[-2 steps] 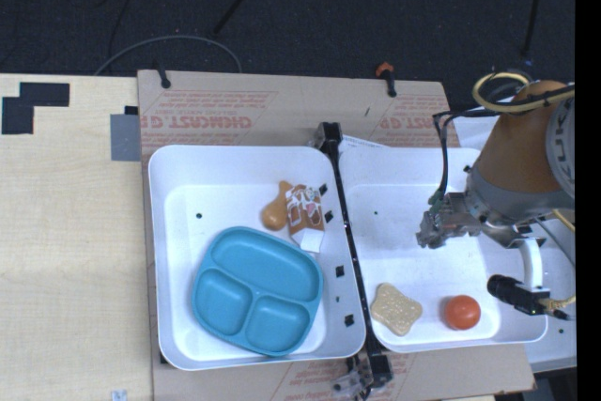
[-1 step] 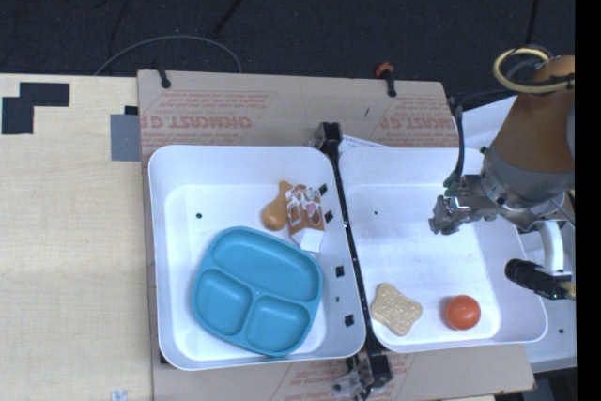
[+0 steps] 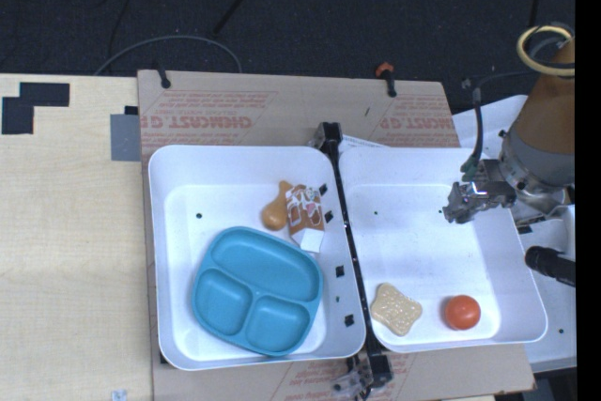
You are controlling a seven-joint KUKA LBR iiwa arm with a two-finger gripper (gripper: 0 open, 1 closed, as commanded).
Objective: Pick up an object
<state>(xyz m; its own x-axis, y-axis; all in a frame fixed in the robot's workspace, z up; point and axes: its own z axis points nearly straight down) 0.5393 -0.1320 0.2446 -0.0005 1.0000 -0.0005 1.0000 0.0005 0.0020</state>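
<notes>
The flat tan toast-shaped toy (image 3: 395,309) lies just left of the small round red ball (image 3: 461,312), judged light, rigid, slippery, best gripped across its middle; the metal two-finger gripper (image 3: 460,205) hovers beyond it, closure undeterminable.

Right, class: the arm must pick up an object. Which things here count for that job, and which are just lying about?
For the job:
gripper
tomato
toast slice
blue divided plate
brown toy

Lying about:
white bins
cardboard sheet
cables
</notes>
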